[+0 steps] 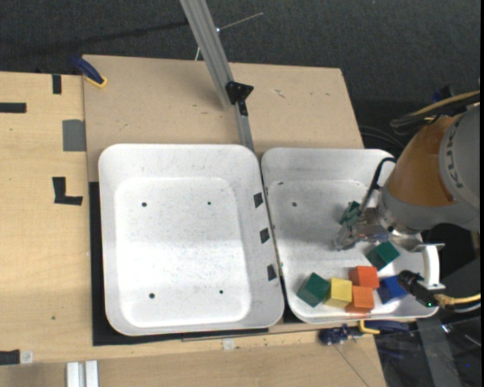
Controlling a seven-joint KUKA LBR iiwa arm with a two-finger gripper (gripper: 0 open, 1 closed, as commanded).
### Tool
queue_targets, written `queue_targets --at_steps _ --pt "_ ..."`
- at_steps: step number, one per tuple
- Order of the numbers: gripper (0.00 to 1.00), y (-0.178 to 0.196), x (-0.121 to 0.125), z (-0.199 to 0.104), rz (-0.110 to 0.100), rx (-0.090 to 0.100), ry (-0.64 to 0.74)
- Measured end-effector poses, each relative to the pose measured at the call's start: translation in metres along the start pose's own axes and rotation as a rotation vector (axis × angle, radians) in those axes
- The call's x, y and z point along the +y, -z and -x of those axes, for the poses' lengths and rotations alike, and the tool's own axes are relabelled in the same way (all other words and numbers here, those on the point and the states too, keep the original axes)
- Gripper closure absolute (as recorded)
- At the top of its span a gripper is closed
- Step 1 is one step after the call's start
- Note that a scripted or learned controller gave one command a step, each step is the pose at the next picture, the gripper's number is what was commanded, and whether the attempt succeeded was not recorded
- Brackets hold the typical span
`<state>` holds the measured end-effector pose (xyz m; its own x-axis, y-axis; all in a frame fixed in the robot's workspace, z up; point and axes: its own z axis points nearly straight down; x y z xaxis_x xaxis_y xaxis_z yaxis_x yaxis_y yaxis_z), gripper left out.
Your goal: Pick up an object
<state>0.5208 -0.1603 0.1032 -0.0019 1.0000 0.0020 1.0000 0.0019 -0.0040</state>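
Above the right bin [306, 164], the end effector [351, 230] hovers near blocks [347, 290].

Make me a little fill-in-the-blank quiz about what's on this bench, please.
1. All the blocks lie in the ____ bin.
2. The yellow block sits between an orange block and a ____ block.
3. The gripper hangs over the ____ bin.
4. The blue block lies near that bin's ____ edge.

Missing words: right; green; right; front
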Motion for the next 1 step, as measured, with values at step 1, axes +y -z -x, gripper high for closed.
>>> queue_targets --at_steps 1 --pt "1.0 0.0623 -0.0018 0.0004 0.008 -0.003 -0.001"
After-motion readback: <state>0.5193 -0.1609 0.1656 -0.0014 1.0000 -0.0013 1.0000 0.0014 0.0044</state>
